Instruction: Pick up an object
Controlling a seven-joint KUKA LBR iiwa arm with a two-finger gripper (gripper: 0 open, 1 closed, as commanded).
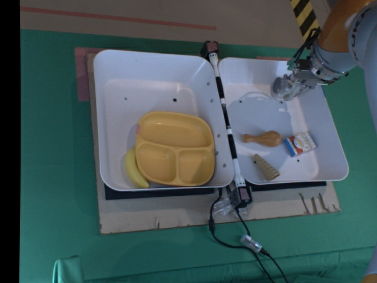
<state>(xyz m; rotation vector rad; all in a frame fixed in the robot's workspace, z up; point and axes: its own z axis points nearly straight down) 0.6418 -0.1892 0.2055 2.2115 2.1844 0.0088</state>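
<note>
Single overhead view. The desk [53, 158] is covered in green, with a sheet of cardboard [177, 217] under two shallow white bins set side by side.

Left bin [118, 69]: a yellow sectioned tray [175, 148] lies in its near right part, three compartments facing up. A banana [135, 170] lies just beside the tray's left near edge, apparently touching it, partly tucked against the bin wall.

Right bin [330, 152]: three small objects sit in its near half. A brown drumstick-shaped toy [263, 138] lies near the centre, its narrow end pointing left. To its right, close but apart, lies a small box [300, 144] with a blue end and a pale printed face. Nearer the camera, an ice-cream cone toy [265, 167] lies on its side, tip pointing far-left, apart from both others.

The arm [347, 22] enters from the upper right, orange band visible above the wrist. The pincer [284, 88] hangs over the far part of the right bin, near its far right corner, well apart from all three objects. Nothing is seen in it. Whether it is wide or narrow cannot be told from this angle.

A black-and-white striped bar [227, 122] runs between the bins; cables [235, 229] trail from its near end across the desk.
</note>
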